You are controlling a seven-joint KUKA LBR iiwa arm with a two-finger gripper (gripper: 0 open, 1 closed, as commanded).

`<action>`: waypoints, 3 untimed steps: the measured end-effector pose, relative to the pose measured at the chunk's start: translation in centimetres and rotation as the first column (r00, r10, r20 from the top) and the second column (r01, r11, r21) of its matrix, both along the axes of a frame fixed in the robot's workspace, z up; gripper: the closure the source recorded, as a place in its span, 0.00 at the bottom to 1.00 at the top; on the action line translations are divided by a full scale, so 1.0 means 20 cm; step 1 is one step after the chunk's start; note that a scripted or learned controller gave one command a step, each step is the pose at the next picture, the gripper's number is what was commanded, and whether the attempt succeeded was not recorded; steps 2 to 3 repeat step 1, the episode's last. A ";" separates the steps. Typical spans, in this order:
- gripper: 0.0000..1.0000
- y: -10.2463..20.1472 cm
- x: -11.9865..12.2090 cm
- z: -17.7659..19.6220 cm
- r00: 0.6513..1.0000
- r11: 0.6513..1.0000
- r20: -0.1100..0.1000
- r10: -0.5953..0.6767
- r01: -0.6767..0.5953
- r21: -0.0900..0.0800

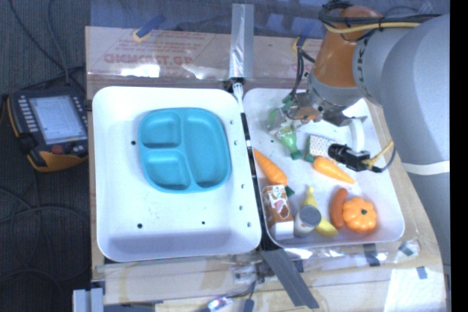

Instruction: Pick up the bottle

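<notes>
Currently listed, left to right: a handheld control pendant (50,126) on the floor beside the tabletop (168,55); the left white bin (110,179), holding a blue divided tray (183,148) near its middle; the right white bin (387,226), crowded. Contents of the right bin: an orange carrot (270,168) against the left wall, a small printed carton (276,205) below it, a green item (290,140) near the top, a second carrot (333,169), a yellow banana-like piece (319,215), a small orange pumpkin (360,215), and the bottle (306,220), pale with a grey cap, standing low in the bin between the carton and the pumpkin, touching or nearly touching the yellow piece. Arm: the gripper (303,112) sits low in the upper part of the right bin, near the green item and well apart from the bottle; whether the jaws are open or closed cannot be told, and nothing is visibly held. Step judged: approach, bottle not yet reached. Next move calls for travel toward the bin's near edge and a descent over the cap. Room: tight; neighbours crowd both sides, and the near wall lies just beside.
</notes>
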State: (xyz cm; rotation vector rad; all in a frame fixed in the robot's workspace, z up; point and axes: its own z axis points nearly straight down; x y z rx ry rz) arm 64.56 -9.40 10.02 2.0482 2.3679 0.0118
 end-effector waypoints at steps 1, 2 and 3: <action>1.00 0.23 0.03 0.84 0.981 0.981 -0.015 -0.193 0.193 -0.003; 1.00 0.23 0.03 0.84 0.981 0.981 -0.015 -0.193 0.193 -0.003; 1.00 0.23 0.03 0.84 0.981 0.981 -0.015 -0.193 0.193 -0.003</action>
